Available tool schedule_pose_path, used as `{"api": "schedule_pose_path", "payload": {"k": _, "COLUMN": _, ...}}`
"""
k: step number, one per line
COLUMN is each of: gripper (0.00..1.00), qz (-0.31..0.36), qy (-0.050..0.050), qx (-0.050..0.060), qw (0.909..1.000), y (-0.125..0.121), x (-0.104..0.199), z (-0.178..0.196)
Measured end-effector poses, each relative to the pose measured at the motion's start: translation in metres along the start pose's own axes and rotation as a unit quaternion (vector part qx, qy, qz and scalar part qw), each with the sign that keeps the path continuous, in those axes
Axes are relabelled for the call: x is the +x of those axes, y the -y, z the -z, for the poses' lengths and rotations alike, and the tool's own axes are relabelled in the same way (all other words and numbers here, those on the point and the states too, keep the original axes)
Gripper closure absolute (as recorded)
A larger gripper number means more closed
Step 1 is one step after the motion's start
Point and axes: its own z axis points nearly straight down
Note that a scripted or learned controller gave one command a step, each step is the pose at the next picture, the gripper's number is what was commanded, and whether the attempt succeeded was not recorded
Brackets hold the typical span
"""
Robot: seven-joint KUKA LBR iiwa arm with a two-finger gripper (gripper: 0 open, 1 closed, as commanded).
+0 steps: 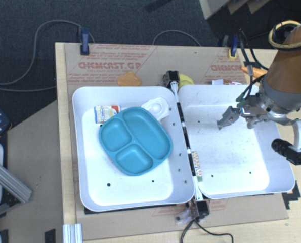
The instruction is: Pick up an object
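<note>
Where the left bin (89, 186) lies on the counter (69, 135), we see a blue divided plate (135, 140) near its middle, tilted on the diagonal. Touching its upper edge are a small white cup (156, 107) and a printed packet (105, 113) (partly hidden under the plate). Over the right bin (241, 176) we find the tool (236, 116), its fingers spread apart and holding nothing. The arm (287, 80) reaches in from the right.
</note>
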Motion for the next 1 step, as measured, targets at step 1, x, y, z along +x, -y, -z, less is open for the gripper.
{"api": "schedule_pose_path", "payload": {"k": 1, "gripper": 0.00, "qz": 0.001, "qy": 0.000, "qx": 0.000, "qw": 1.0000, "y": -0.0606, "x": -0.0023, "z": -0.1384}}
